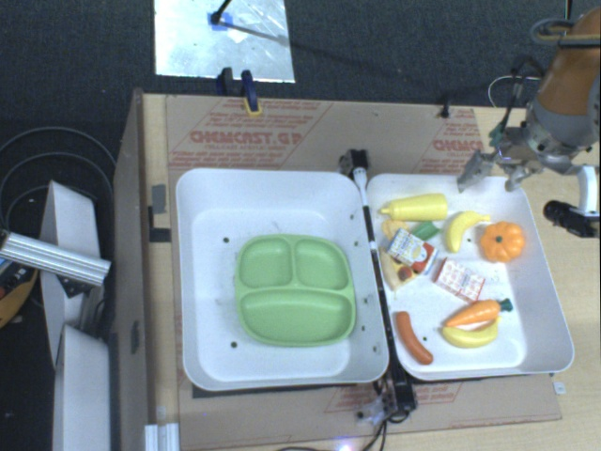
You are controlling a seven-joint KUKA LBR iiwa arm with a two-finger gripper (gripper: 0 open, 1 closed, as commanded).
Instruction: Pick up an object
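I see the pincer (490, 170) hanging spread and holding nothing over the right bin's (554, 332) far edge. Just below it lie a banana (460, 228) and pumpkin (502, 241); a corn cob (415, 207) sits to its lower left, a carrot (474, 313) farther down.

The arm (568, 83) is cut off by the edge at three o'clock, so its upper part cannot be seen; the gripper (490, 172) hangs over the right bin's (545, 346) one o'clock corner, its tips blurred; a green item (427, 230) lies half hidden between the yellow corn (413, 207) and a small printed carton (407, 247), too small to name; the print on that carton and on the red-checked packet (459, 279) cannot be read.
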